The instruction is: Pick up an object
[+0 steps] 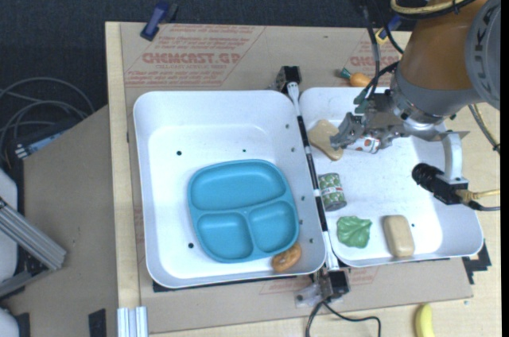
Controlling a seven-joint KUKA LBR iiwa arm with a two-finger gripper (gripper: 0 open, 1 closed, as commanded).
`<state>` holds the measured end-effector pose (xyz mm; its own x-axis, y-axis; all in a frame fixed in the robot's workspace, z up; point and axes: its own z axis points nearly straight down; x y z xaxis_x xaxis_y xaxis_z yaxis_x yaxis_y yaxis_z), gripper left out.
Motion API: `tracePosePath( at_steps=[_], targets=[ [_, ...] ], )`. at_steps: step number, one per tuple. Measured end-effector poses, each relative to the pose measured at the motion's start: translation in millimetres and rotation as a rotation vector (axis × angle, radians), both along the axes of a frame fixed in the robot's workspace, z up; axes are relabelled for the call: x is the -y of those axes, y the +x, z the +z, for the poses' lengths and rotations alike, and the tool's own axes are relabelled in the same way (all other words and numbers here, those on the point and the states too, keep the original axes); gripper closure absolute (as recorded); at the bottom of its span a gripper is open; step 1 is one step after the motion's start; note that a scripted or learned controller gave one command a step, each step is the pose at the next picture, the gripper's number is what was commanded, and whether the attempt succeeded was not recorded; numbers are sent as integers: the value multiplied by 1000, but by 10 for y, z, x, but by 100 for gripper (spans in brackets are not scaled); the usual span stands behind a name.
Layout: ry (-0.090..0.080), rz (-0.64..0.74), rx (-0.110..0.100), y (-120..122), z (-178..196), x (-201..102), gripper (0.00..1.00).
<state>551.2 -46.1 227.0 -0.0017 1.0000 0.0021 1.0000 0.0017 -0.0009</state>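
Over the right bin: gripper (347,135) at the end of the grey-and-orange arm (445,33), reaching in from the right, low above the bin's upper left part.
Gripper state: could not be told; fingertips lost among dark metal parts.
Beside the gripper: tan, bread-like piece (324,138), lying against the bin's left wall, just at the fingertips; contact could not be told.
Right bin (374,188): green-labelled can (331,191) on its side near the left wall; green leafy toy (354,231) toward the front; beige block (398,236) just right of it, apart.
Left bin (171,121): blue three-compartment tray (242,210) lying flat toward the front; small brown pastry-like item (286,257) at the tray's front right corner, against the bin's front wall.
On the bench behind the bins: blue clip (158,20) at the far left corner; small orange object (359,78) near the arm.
At the front edge: yellow object (424,320), partly cut off.
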Motion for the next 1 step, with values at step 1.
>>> tracePosePath(
  at_steps=[1],
  targets=[
    [-1, -1, -2, -69, -230, -246, 100]
  ],
)
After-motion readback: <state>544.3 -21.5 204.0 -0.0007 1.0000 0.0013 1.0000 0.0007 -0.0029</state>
